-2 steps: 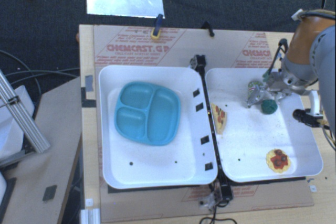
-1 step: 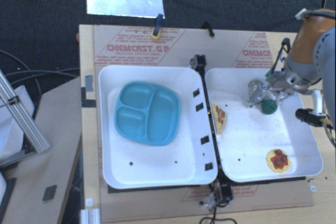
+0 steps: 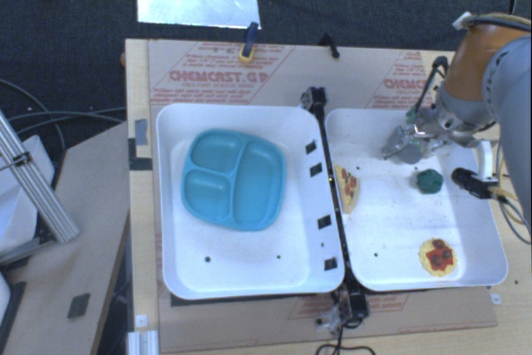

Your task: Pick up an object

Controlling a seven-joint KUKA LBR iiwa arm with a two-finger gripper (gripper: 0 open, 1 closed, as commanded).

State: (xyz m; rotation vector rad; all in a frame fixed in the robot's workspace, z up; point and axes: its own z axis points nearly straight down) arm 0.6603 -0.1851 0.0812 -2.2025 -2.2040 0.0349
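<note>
**Gripper low in right bin, nothing visibly held**

Landmark: green lump [image 3: 430, 180] in the right bin [image 3: 391, 262].

- Arm [image 3: 490, 71] enters from the right; gripper [image 3: 405, 147] sits up and to the left of the lump, close to it but apart, low over the bin floor.
- Finger opening: cannot tell. No object seen between them.
- Pizza slice [image 3: 348, 189] lies left of the lump, near the bin's left wall.
- Round pizza [image 3: 438, 256] lies below the lump, near the front wall.
- Left bin [image 3: 249, 270], well left of the lump, carries a blue divided plate [image 3: 233, 179].
- Both bins rest on the table [image 3: 216, 75].
</note>
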